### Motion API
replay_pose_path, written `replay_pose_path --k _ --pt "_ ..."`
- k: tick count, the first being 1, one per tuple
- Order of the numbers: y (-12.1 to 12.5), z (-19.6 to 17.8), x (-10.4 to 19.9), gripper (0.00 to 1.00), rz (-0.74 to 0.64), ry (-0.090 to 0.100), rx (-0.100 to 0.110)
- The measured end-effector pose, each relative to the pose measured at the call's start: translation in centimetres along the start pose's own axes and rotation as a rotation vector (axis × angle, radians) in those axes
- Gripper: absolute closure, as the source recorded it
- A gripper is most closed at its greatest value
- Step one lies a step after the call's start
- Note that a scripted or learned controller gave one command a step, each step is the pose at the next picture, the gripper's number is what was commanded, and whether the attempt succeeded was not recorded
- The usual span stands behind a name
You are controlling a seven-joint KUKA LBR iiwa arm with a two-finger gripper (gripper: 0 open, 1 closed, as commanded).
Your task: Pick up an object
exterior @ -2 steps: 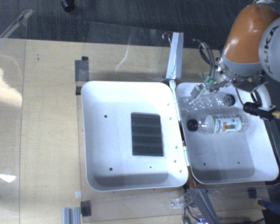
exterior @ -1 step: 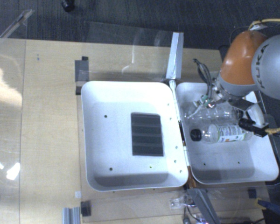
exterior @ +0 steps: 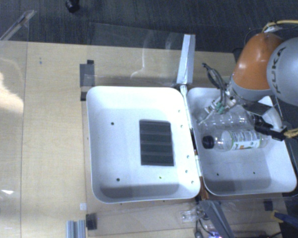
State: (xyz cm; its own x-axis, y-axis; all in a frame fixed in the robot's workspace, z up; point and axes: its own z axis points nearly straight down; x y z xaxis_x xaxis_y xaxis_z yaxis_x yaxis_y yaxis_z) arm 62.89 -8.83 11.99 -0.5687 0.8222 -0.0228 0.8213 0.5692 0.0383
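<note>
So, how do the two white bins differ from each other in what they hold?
The left bin holds a flat dark ridged pad near its middle; the right bin has none. The right bin holds a clear plastic bottle with a black cap, lying on its side, with other clear plastic above it; the left bin holds no bottle. The arm hangs over the right bin, not the left. Both are shallow, white, round-cornered, and set side by side.
</note>
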Motion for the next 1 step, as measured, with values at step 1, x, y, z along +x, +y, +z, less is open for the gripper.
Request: replay_pose_path --k 1 --pt "4.89 -6.63 -0.30 0.00 -0.003 0.016 0.029"
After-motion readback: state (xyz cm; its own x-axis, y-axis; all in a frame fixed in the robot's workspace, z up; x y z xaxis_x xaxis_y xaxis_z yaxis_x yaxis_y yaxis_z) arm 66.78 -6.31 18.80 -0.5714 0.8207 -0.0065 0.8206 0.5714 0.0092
